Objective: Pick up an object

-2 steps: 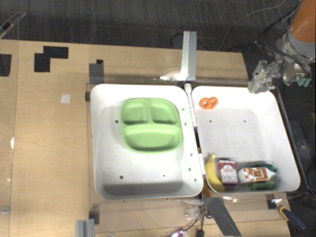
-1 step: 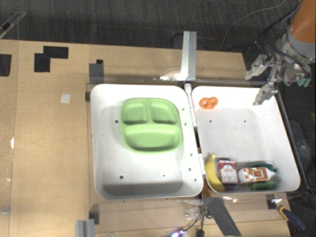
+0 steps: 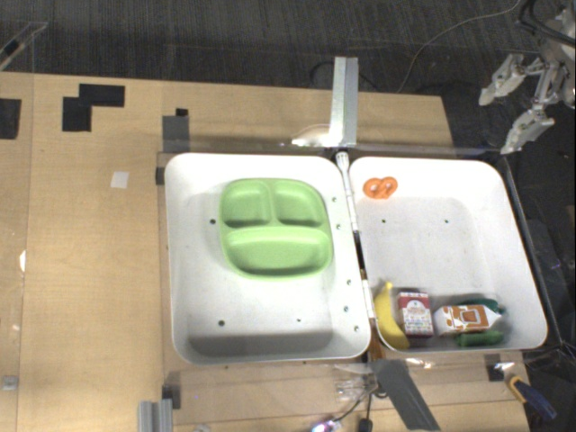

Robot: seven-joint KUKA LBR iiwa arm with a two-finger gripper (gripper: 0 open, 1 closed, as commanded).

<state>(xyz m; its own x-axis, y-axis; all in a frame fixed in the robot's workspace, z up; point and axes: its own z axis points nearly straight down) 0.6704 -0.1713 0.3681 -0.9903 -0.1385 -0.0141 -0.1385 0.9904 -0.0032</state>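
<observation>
My gripper [image 3: 500, 120] hovers at the upper right, outside the right bin's [image 3: 450, 241] far corner, open with nothing between its fingers. In that bin an orange pretzel-shaped toy [image 3: 380, 187] lies near the back left. Along the front wall lie a yellow banana [image 3: 387, 318], a small red and white carton [image 3: 413, 313], an orange and white carton [image 3: 465, 316] and a green item [image 3: 479, 337] beneath it. The left bin [image 3: 193, 241] holds a green divided plate [image 3: 273, 226].
A metal post [image 3: 346, 97] rises behind the seam between the bins. Wooden bench surface [image 3: 81, 259] stretches to the left. Cables and dark floor lie beyond the bench at the back.
</observation>
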